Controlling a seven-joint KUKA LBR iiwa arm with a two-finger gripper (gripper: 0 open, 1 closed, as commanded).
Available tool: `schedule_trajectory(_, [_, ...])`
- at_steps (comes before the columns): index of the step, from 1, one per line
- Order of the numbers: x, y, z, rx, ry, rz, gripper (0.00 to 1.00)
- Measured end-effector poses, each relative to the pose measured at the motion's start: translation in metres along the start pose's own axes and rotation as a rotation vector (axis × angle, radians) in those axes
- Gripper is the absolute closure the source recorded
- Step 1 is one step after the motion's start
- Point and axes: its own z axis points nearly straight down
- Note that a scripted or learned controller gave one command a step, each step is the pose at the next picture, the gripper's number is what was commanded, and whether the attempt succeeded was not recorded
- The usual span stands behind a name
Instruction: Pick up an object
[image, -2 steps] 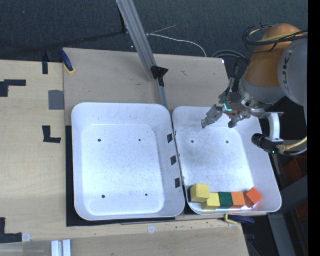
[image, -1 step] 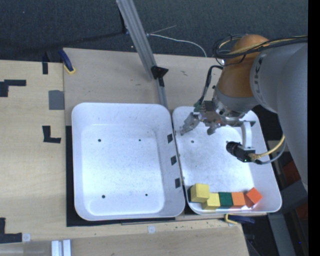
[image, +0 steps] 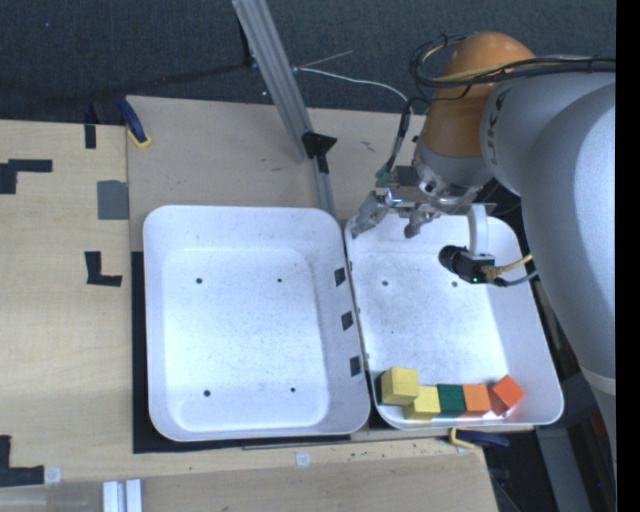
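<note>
Camera view: I'm seeing gripper (image: 392, 214) splayed, holding nothing; I'm eyeing yellow block (image: 402, 384), probably light and rigid; I'm planning on pinching its flat sides.

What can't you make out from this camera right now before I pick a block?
- Pincer: too small and blurred to tell how its tips are set.
- Row of blocks: packed tight against the right bin's near wall; how many there are and how they stack is unclear.
- Arm: cut off by the right edge.
</note>
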Motion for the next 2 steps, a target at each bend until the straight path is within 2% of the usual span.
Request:
schedule_trajectory(1, [-0.002, -0.057, -0.003, 0.006, -0.001, 0.004, 0.00])
schedule_trajectory(2, [0.080, -0.063, 0.000, 0.005, 0.002, -0.006, 0.00])
